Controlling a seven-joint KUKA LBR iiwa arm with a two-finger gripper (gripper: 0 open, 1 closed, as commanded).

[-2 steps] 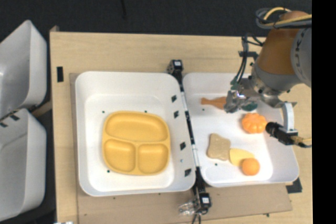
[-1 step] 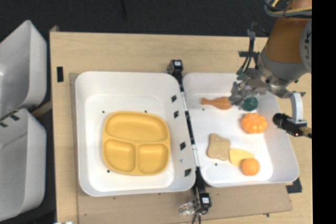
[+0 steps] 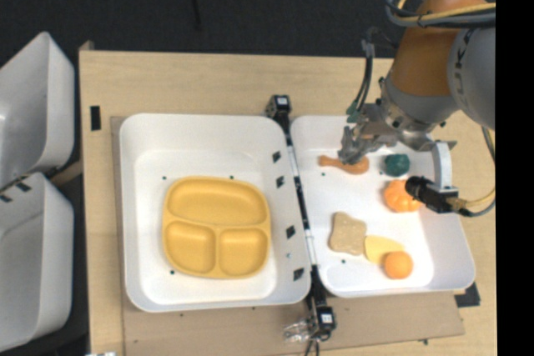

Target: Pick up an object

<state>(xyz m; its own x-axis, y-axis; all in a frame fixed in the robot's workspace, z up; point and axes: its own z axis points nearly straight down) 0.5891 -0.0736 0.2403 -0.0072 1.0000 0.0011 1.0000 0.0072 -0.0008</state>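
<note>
My gripper (image 3: 354, 149) hangs low in the right bin (image 3: 442, 279), at its far left part. It sits right over an orange-brown curved piece (image 3: 342, 164), whose right end is hidden under it. Whether it touches that piece cannot be told. In the same bin lie a dark green lump (image 3: 396, 164), an orange fruit (image 3: 399, 196), a tan bread slice (image 3: 347, 233), a yellow wedge (image 3: 380, 246) and a small orange ball (image 3: 398, 264).
The left bin (image 3: 138, 146) holds a yellow divided plate (image 3: 217, 225). A black clip-lined divider (image 3: 294, 188) separates the two bins. A black cable part (image 3: 430, 194) hangs from the arm beside the orange fruit. White containers (image 3: 33, 112) stand off the bench at the left.
</note>
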